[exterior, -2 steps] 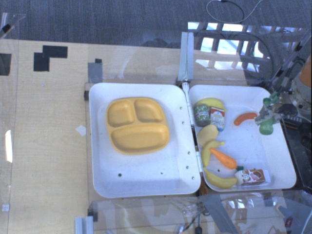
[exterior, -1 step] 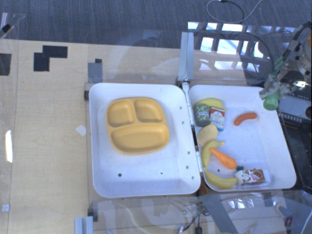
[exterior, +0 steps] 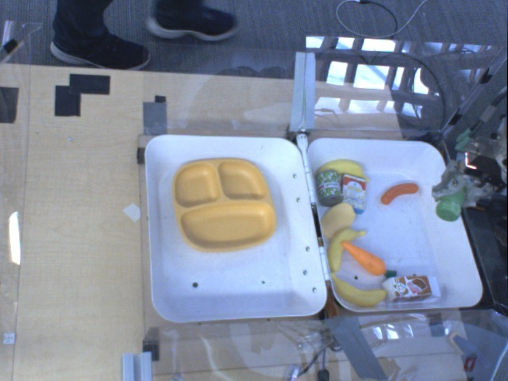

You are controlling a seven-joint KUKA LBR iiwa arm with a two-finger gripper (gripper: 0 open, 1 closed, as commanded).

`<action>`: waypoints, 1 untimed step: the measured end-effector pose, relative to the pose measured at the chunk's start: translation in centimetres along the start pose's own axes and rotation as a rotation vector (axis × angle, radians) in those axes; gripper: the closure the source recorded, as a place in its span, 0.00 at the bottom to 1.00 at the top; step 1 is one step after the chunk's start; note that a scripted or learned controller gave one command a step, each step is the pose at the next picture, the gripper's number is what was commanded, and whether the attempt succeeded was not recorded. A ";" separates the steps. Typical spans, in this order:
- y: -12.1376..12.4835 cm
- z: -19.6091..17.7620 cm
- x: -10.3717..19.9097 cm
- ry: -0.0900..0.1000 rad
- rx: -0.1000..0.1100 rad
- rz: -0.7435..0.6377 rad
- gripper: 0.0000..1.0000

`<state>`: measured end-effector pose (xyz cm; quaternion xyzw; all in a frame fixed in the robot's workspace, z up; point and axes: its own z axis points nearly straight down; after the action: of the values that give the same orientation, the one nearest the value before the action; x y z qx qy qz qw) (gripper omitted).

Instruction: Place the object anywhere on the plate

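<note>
A yellow plate [exterior: 225,204] with three compartments lies in the left bin [exterior: 230,292]. My gripper [exterior: 454,186] hangs over the right rim of the right bin [exterior: 421,236]. A small green object [exterior: 449,208] sits directly under it, touching or very close to it. Whether the gripper has hold of that object is not clear from this angle. An orange-red sausage [exterior: 398,192] lies on the bin floor to the left of the gripper.
The right bin's left side is crowded: a green can [exterior: 329,186], a small red-and-white carton [exterior: 355,191], yellow fruit [exterior: 340,216], a carrot [exterior: 363,258], a banana [exterior: 356,293] and a brown carton [exterior: 411,287]. A divider [exterior: 311,213] separates the bins.
</note>
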<state>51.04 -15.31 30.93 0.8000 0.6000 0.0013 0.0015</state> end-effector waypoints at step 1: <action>-0.2 4.4 -3.0 0.000 0.000 0.023 1.00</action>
<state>50.03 -18.13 26.54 0.8070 0.5906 0.0010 0.0015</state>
